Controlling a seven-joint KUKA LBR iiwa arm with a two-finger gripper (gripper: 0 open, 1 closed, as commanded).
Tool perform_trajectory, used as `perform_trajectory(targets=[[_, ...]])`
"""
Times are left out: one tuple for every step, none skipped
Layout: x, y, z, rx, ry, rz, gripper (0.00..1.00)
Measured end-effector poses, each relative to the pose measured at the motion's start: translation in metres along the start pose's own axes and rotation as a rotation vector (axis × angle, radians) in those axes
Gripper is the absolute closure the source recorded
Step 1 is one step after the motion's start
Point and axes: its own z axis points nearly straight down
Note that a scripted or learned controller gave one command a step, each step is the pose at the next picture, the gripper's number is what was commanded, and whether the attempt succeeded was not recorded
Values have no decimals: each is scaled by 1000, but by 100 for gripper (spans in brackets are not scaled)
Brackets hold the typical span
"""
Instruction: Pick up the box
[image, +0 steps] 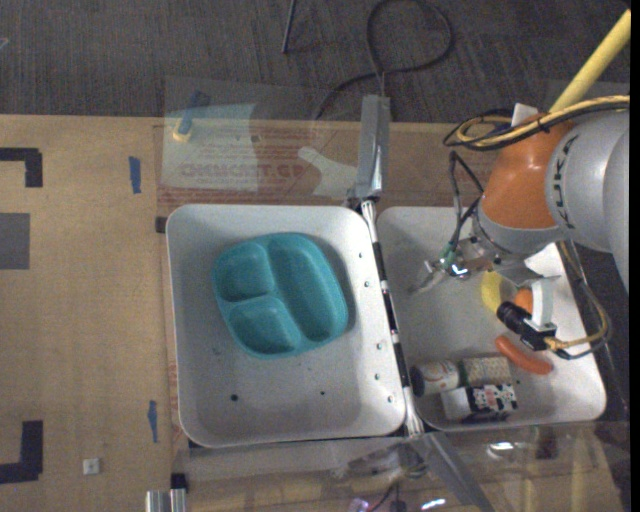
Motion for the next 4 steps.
perform_trajectory(targets=[[-29, -12, 1, 0, -1, 186, 0], [10, -16, 0, 1, 0, 163, 0], [5, -16, -11, -3, -4, 168, 100], [5, -16, -11, -3, -4, 168, 0]])
